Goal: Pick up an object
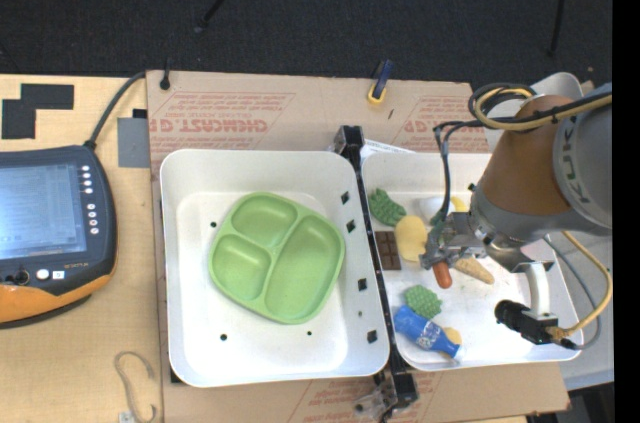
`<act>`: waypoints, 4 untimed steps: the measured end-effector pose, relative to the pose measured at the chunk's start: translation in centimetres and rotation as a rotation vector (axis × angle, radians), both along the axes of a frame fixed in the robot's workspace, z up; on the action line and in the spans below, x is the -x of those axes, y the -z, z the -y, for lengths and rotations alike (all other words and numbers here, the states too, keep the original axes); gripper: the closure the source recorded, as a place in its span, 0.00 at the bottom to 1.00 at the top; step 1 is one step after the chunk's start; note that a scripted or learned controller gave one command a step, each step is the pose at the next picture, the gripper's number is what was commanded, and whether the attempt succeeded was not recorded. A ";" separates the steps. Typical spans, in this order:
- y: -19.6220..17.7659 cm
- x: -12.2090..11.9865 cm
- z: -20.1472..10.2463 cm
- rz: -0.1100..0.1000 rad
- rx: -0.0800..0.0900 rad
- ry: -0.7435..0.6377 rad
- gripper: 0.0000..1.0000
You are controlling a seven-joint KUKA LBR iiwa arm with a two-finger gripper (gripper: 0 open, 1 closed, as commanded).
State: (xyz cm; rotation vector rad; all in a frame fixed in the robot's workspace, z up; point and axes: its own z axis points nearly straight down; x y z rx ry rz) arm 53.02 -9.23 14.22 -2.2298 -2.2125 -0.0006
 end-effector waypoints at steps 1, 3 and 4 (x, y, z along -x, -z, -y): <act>-4.4 -0.5 -0.3 0.001 0.000 -0.008 1.00; -7.7 0.9 -4.5 -0.005 -0.002 -0.010 1.00; -8.1 1.9 -5.2 -0.005 -0.001 -0.009 1.00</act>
